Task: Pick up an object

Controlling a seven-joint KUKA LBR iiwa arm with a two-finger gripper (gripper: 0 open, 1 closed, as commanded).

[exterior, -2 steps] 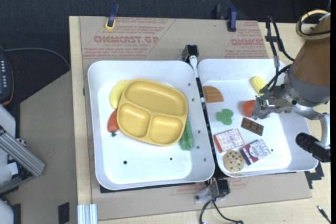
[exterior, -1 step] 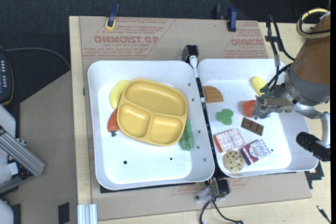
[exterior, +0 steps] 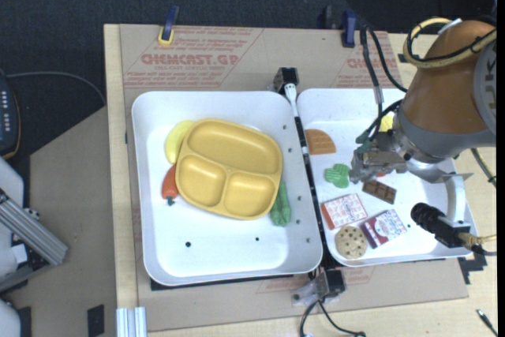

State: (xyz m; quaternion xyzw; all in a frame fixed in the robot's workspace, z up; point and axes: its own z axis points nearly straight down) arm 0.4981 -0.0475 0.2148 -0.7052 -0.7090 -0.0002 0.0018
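1. The hand (exterior: pixel 377 162) is partly hidden under the arm's wrist; whether it is apart or together, I cannot tell.
2. A green toy (exterior: pixel 338 175) lies just left of it, a chocolate bar (exterior: pixel 379 189) just below.
3. The yellow divided plate (exterior: pixel 227 168) sits well left.

Yellow item (exterior: pixel 177 140) half under tray (exterior: pixel 229 168)

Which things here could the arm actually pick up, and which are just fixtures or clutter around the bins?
Candidates for picking:
- green toy, closest to the gripper
- chocolate bar
- cookie
- red-and-white packet
- brown bread slice
- yellow divided plate

Not part of the job:
- left bin
- right bin
- blue clamps
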